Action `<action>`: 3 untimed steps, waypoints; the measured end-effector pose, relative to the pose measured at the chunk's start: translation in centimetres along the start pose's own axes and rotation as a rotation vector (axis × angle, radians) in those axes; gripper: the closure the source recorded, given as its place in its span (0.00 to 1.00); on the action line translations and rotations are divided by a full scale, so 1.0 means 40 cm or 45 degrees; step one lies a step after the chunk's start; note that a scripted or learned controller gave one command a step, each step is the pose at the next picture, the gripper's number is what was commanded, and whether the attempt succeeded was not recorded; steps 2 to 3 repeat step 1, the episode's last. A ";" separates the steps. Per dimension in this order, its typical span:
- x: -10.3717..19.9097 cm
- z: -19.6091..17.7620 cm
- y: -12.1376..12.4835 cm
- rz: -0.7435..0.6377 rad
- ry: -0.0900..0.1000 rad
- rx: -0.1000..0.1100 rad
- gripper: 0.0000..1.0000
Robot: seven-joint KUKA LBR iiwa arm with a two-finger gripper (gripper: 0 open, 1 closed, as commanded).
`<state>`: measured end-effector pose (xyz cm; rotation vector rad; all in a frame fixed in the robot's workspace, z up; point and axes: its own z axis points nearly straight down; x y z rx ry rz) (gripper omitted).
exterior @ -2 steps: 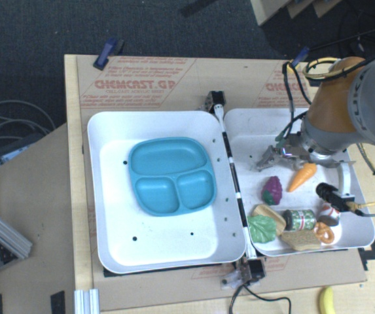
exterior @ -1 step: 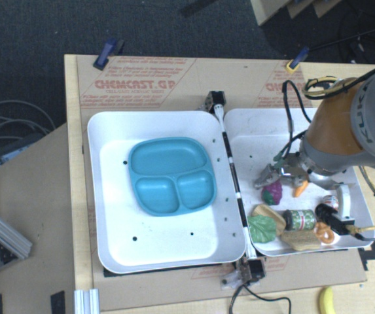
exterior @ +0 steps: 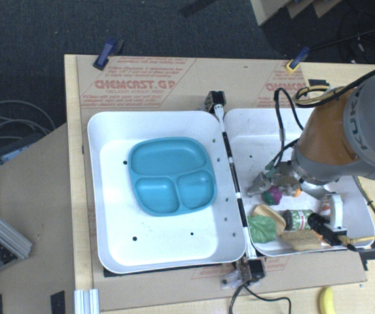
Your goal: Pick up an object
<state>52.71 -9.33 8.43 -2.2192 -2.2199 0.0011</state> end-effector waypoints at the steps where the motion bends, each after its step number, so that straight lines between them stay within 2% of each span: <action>1: 0.000 -0.024 0.000 0.002 -0.001 -0.002 1.00; 3: 0.000 -0.024 0.000 0.002 -0.001 -0.002 1.00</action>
